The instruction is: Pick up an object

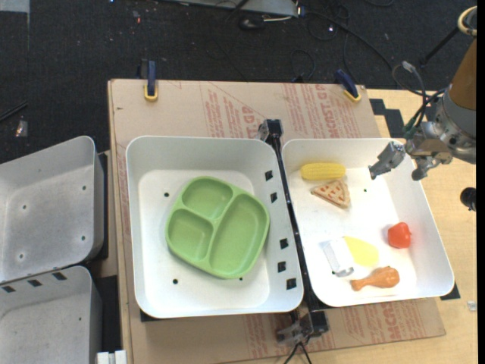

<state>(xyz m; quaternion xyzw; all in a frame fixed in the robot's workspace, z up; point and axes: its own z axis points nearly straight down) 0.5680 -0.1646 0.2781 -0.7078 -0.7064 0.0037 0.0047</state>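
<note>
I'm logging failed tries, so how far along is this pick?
Nothing looks picked yet. The gripper hangs open over the right bin's upper right part, with nothing between its fingers. The corn, waffle piece, red tomato and chicken leg all lie in that bin. Left: choose one, descend, close, lift.

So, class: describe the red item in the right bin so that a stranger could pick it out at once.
Start at the right bin, the one without the green plate. Follow its right wall down past the middle to a small, rounded tomato, lying apart from the rest. It is the sole red thing; its neighbours are yellow or orange-brown.
</note>
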